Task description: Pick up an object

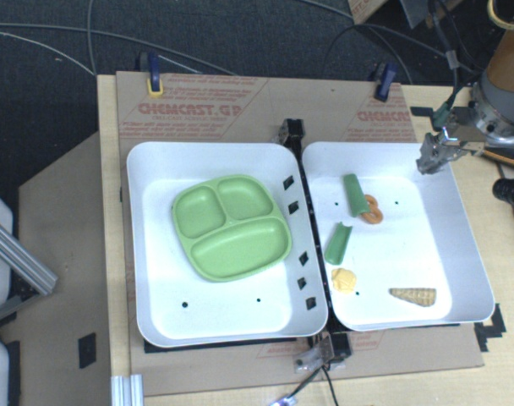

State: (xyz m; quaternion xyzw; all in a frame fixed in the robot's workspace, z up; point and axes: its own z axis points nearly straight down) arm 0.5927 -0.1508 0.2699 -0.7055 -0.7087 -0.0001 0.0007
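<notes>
left bin (147, 227): green plate (232, 227) with three parts | right bin (460, 227): two green sticks (355, 194) (338, 244), orange ring (372, 211) touching the top stick, yellow lump (344, 280), tan cone (414, 295) | gripper (432, 156): over the right bin's top right corner, holding nothing

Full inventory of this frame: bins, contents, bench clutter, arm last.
white bins: 2, white, side by side on the bench
divided plate: 1, green, left bin, centre
green sticks: 2, green, right bin, one upper middle, one by the left wall
orange piece: 1, orange, right bin, touching the upper stick
yellow piece: 1, yellow, right bin, lower left
cone: 1, tan, right bin, lower right
clamps: 2, blue, board's back edge
gripper: 1, metal, above right bin's upper right corner, holding nothing visible
</notes>
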